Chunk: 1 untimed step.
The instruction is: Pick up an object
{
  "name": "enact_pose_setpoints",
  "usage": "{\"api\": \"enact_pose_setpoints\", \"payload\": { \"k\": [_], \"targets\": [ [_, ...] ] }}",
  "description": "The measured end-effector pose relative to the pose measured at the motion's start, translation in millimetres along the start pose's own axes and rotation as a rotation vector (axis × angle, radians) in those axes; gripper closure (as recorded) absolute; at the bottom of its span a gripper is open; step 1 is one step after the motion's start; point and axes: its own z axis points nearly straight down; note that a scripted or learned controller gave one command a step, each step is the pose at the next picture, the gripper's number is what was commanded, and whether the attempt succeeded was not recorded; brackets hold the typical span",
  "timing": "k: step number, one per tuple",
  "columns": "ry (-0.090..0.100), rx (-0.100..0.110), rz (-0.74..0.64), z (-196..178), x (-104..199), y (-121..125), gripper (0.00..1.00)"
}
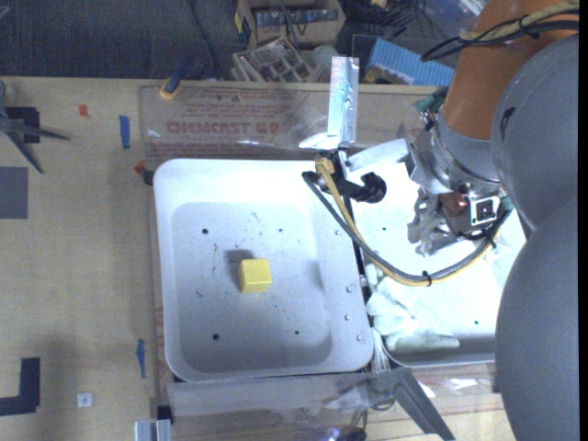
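A small yellow cube [255,275] lies near the middle of the left white bin [184,191], on its speckled floor. The gripper [432,231] hangs below the orange band of the arm, over the right bin [478,315], well to the right of the cube and apart from it. The wrist and its cables cover most of the gripper.
A crumpled white object [393,309] lies at the near left of the right bin. Yellow and black cables [342,196] loop from the wrist across the wall between the bins. A clear plastic sheet [239,122] lies behind the left bin.
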Motion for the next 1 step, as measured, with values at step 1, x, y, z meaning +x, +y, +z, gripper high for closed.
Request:
{"api": "enact_pose_setpoints", "payload": {
  "k": [1],
  "targets": [
    [-0.003, -0.005, 0.002, -7.8, 2.1, 0.7, 1.00]
  ]
}}
